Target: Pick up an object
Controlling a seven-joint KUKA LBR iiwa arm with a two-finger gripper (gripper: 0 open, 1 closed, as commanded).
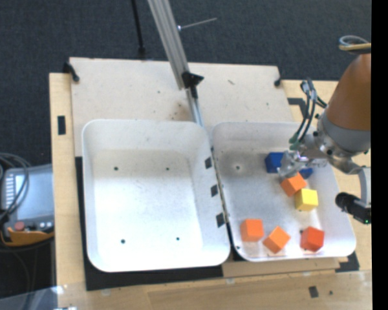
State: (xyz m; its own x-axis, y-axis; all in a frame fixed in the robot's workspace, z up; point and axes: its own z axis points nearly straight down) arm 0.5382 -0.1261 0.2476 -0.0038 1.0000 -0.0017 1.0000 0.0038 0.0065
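Now we see the pincer (292,166) low in the right bin (258,141), between the blue block (274,162) and an orange block (293,184); we cannot tell its spread. Best we centre on one block before closing.

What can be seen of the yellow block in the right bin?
The yellow block is a small cube, matte and solid-coloured, material unclear, lying tilted on the floor of the right bin near its right wall. An orange block sits at its upper left, touching or nearly so. The hand hangs farther up, over the blue block, not on the yellow one.
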